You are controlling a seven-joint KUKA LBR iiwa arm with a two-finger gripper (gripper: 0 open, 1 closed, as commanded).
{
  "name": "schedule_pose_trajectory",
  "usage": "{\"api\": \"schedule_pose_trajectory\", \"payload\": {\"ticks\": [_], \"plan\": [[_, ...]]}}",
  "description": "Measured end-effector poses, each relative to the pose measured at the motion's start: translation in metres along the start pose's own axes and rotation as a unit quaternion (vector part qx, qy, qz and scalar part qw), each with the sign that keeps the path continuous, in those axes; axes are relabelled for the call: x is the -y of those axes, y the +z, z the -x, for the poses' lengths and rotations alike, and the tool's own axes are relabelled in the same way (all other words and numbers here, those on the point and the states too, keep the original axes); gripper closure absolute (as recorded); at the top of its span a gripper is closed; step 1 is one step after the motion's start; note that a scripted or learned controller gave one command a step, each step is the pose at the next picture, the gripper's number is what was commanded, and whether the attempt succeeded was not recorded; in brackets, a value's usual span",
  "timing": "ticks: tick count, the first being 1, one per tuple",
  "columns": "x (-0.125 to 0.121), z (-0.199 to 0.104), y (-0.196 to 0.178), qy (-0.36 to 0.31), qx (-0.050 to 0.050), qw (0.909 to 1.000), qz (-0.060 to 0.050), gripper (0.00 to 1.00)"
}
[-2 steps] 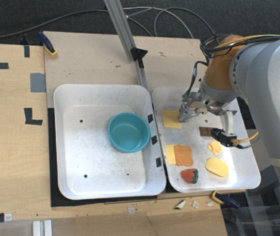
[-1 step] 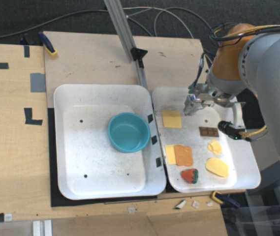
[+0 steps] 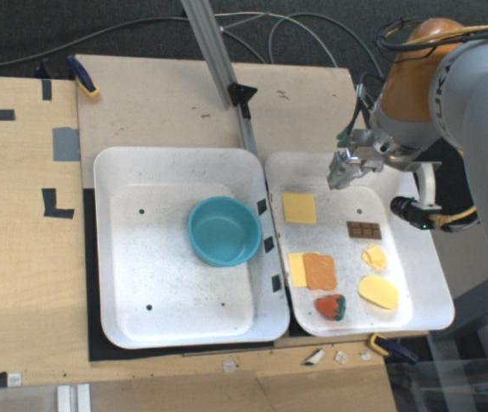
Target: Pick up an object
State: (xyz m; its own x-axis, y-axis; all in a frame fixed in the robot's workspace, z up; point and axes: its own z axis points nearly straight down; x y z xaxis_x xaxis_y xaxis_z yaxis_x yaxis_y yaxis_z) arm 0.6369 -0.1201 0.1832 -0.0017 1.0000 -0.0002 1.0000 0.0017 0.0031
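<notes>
Objects to pick from all lie in the right bin [image 3: 415, 316], and none of them is in the gripper [image 3: 341, 177], which hangs over the far part of that bin with nothing visible between its tips. Whether those tips are apart or together I cannot tell; from above they read as one grey metal block below the wrist. The arm [image 3: 449, 84] comes in from the right, its orange band [image 3: 415, 75] just above the wrist.

Nearest the gripper is a pale yellow square slice [image 3: 299, 208], likely toy cheese, lying flat a little toward the near side and toward the left bin. Next out, nearer the bin's right side, sits a small brown chocolate piece [image 3: 364, 229]. Just beyond it is a small yellow lump [image 3: 374, 257], and below that a larger yellow wedge [image 3: 378, 293]. Along the bin's left side an orange slice [image 3: 319, 271] overlaps a yellow piece [image 3: 296, 269], and a red strawberry-like toy [image 3: 331, 306] rests near the front rim.

The left bin [image 3: 123, 230] holds a teal bowl [image 3: 224, 230], upright and well apart from the gripper.

As for progress, the task looks barely begun: every item rests on a bin floor, and the descent, the close and the lift all remain. The cheese slice or the chocolate seem the handiest targets, though both lie flat and thin.
</notes>
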Motion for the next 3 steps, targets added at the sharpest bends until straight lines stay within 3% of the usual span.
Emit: {"api": "schedule_pose_trajectory", "payload": {"ticks": [1,3], "plan": [[-0.006,-0.004,-0.044,0.000,0.000,1.0000,0.000,1.00],[-0.032,-0.118,-0.050,-0.003,-0.001,1.0000,-0.002,1.00]]}}
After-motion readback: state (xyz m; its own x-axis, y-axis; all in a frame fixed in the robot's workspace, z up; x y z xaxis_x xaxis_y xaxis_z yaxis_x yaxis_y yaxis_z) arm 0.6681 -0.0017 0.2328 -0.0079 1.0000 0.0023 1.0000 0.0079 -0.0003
